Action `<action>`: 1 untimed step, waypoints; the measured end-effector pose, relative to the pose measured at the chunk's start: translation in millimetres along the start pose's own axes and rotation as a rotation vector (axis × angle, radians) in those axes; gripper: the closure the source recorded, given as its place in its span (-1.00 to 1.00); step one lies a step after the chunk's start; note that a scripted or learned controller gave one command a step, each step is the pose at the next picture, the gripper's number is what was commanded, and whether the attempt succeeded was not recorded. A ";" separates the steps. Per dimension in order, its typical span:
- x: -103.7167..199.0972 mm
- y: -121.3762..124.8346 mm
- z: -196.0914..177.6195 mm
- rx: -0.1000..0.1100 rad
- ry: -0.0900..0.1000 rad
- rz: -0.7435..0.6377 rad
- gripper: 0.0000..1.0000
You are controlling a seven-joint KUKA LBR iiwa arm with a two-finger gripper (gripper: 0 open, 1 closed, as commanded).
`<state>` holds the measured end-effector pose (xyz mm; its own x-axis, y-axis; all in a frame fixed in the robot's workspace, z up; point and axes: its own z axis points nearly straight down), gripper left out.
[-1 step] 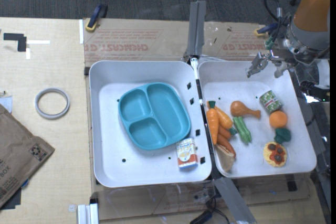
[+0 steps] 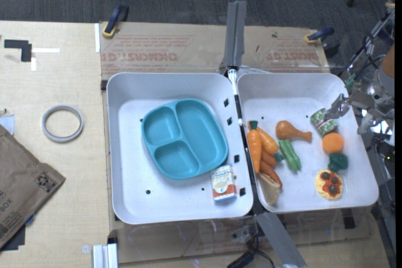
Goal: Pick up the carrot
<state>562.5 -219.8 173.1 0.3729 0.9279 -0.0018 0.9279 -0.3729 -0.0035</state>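
— Where is the carrot [image 2: 255, 150]?

— In the right bin [image 2: 295, 90], hard against its left wall. It lies lengthwise along that wall, green top towards the far edge, roughly midway down it.

— What is around it?

— A second orange piece [image 2: 269, 140] touches its right side, and red sausages [image 2: 269, 166] lie just below that. A beige slice [image 2: 271, 189] sits in the near left corner. A brown drumstick [image 2: 293, 130] and a green pod [image 2: 289, 155] are near the bin's middle.

— And the gripper [image 2: 341, 104]?

— Over the far right part of the same bin, well apart from the carrot. It hangs just beside a green packet [image 2: 323, 122]. I cannot tell whether it is released or clenched, and nothing is visibly held.

— Anything else on that side?

— An orange fruit [image 2: 333, 143], a dark green floret [image 2: 338, 161] and a small pizza [image 2: 329, 184] run down the right edge towards the near corner.

— The left bin [image 2: 125, 154]?

— A blue divided plate [image 2: 184, 137] in its middle, and a small carton [image 2: 223, 185] near the near right corner.

— The bench [image 2: 50, 72] itself?

— A tape ring [image 2: 63, 123] left of the bins, and a brown paper box [image 2: 22, 188] at the near left edge.
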 end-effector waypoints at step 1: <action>-1.2 -25.5 16.0 0.000 0.001 -0.024 -1.00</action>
<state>538.3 -211.4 157.2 0.3503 0.9367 -0.0009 0.9366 -0.3503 -0.0034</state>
